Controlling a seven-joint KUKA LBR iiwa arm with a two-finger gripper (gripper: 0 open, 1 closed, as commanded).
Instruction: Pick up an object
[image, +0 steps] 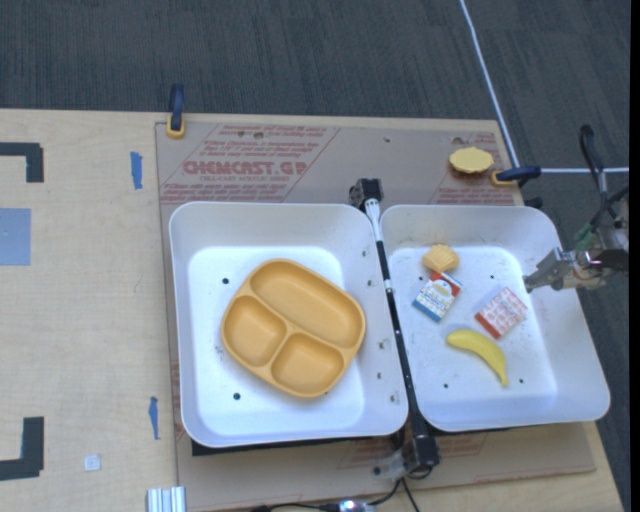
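1. Where the bench (80, 330) lay pale under the camera, a brown board (300, 160) covered its middle, printed in red and held by a clamp (176, 108) at its far left corner.
2. Two white bins sat on the board side by side, rims touching: the left bin (200, 230) and the right bin (570, 390).
3. A yellow plate (292, 328) with three compartments lay tilted in the middle of the left bin.
4. The gripper (543, 275) reached in at the right bin's right rim, above the bin wall and apart from every object; whether it was open or closed could not be told, and nothing showed in it.
5. A banana (479, 354) lay in the right bin, toward the near side, slanting down to the right.
6. A red and white box (501, 312) lay just above the banana, nearest the gripper.
7. A blue and white box (436, 297) lay left of it, close to the bins' shared rim.
8. A small yellow bun (440, 260) touched that box's far edge.
9. A yellow disc (470, 160) rested on the board beyond the right bin.
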